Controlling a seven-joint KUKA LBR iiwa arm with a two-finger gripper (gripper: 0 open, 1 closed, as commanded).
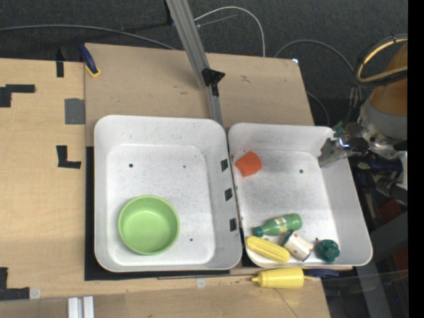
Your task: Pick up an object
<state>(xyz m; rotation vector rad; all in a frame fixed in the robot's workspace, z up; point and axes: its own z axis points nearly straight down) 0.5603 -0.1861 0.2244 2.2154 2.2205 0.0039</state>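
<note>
Looking down at a slant, the fixed camera is showing two shallow white bins sitting side by side on a tan tabletop (152, 85). The left bin (106, 177) is holding a light green bowl (149, 224) in its near left part, upright and well apart from everything else. The right bin (351, 211) is carrying the other things: an orange block (248, 164) is lying near its far left corner, alone on the speckled floor. Along the near edge a cluster is gathering: a small green bottle (278, 226) is lying on its side, a yellow corn cob (267, 249) is resting just in front of it, a small white cylinder (298, 246) is sitting just beside the corn on the right, and a dark green lump (326, 249) is lying right of that, near the bin's near right corner. A yellow bottle-like piece (281, 279) is lying outside the bin, on the tabletop just beyond its near rim.

The arm (387, 101) is reaching in from the right, its orange band showing above the wrist. Its claw (329, 152) is hanging over the far right rim of the right bin, well apart from the orange block and the near cluster; I cannot tell how it is set. Nothing is showing in its grasp.

A grey metal pole (192, 38) is slanting across the far side.
</note>
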